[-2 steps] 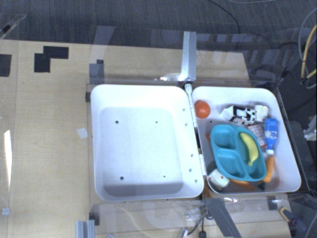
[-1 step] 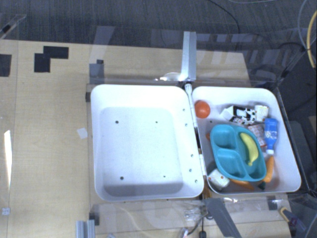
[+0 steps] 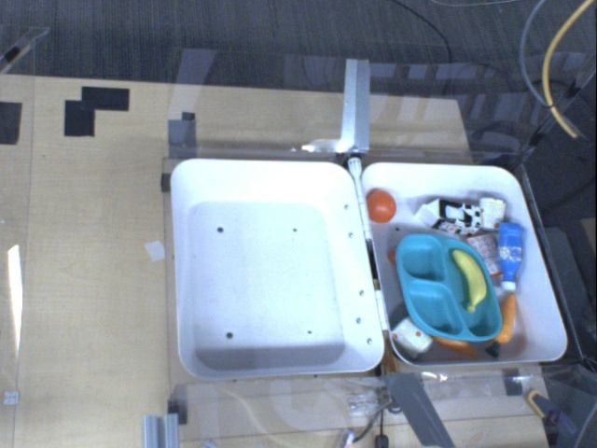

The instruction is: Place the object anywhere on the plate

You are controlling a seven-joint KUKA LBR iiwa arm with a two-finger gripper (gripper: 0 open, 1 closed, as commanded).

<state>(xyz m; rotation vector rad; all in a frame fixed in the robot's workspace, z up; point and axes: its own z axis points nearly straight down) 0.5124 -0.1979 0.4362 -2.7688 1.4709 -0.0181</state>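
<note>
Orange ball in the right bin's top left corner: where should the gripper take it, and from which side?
Grip the orange ball across its middle, coming straight down from above. It is round, so no axis matters, but it lies close to the bin wall on its left; probably set the fingers along the wall, front to back, where there is room. The blue plate lies clear of it.

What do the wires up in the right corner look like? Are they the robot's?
A yellow cable curves in a loop, and a thin dark cable snakes over the dark floor. Whether they feed the arm cannot be told from this view.
</note>
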